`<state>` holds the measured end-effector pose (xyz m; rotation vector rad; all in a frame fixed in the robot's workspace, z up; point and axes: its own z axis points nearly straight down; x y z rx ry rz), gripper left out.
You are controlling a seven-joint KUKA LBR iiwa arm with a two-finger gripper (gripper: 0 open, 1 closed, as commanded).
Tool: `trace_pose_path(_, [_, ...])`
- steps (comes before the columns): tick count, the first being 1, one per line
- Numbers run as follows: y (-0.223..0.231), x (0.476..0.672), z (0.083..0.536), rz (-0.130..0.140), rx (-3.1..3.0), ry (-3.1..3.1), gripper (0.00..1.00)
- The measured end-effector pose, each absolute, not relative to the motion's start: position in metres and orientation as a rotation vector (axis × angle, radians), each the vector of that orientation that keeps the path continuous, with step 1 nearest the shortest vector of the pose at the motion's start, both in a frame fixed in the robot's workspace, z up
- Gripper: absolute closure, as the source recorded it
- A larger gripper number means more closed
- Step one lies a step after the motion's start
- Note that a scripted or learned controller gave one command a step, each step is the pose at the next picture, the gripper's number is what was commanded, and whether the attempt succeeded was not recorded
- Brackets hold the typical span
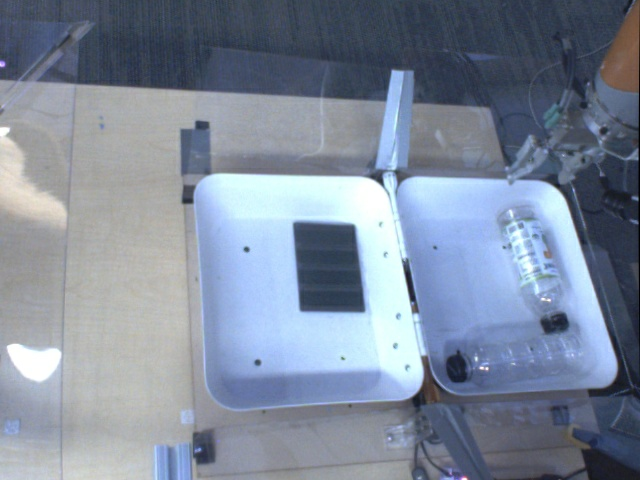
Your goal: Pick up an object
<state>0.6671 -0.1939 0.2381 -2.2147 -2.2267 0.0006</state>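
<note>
Gripper (545, 156) sits at the top right on my feed, over the far rim of the right bin (440, 268), two thin metal fingers spread apart with nothing between them. Orange band of the arm (622, 68) is cut off by the frame edge. Down in that bin I see two clear plastic bottles: one (530, 258) lying lengthwise with a white-green label I can't read and a black cap, another (515, 358) along the near wall, very transparent, hard to outline. Left bin (230, 268) holds a flat, dark, ribbed rectangular pad (329, 267).
</note>
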Motion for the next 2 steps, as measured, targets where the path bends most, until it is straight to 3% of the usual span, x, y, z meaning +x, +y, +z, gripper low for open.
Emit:
trace_pose_path(1, [-0.206, 0.626, 0.116, 0.001, -2.215, -2.224, 0.00])
trace_pose_path(2, [-0.190, 0.610, 0.223, -0.002, -2.298, -2.146, 0.00])
